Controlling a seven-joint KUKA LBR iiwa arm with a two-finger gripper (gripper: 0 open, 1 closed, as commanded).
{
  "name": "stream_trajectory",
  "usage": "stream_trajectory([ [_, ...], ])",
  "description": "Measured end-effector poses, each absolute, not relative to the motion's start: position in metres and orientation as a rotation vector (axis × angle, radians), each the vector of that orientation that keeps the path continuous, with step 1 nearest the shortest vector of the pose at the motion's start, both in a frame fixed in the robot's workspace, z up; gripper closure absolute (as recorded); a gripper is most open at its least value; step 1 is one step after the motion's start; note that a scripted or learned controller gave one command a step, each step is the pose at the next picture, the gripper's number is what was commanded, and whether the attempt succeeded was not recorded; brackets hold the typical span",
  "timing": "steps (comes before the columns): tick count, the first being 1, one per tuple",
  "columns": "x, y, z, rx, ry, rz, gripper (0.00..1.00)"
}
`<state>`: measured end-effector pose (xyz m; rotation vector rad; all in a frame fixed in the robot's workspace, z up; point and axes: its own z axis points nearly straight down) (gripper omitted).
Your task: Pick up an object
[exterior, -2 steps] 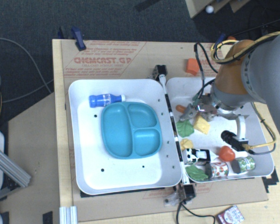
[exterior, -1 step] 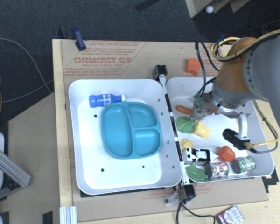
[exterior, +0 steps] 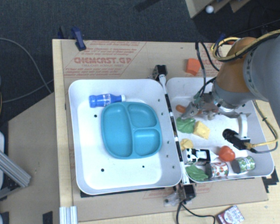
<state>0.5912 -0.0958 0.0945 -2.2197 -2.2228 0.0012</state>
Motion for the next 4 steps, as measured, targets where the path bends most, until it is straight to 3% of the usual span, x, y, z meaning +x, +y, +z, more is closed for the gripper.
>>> stream_trajectory([
  [1, 0.529, -0.098, 0.084, -2.222, -2.220, 0.001, 0.00],
  [2, 0.580, -0.123, 0.085, -2.221, -2.223, 0.000, 0.00],
  [3, 0.550, -0.098, 0.084, -2.219, -2.221, 0.001, 0.00],
  [4, 0.554, -0.098, 0.100, -2.225, -2.228, -0.011, 1.00],
])
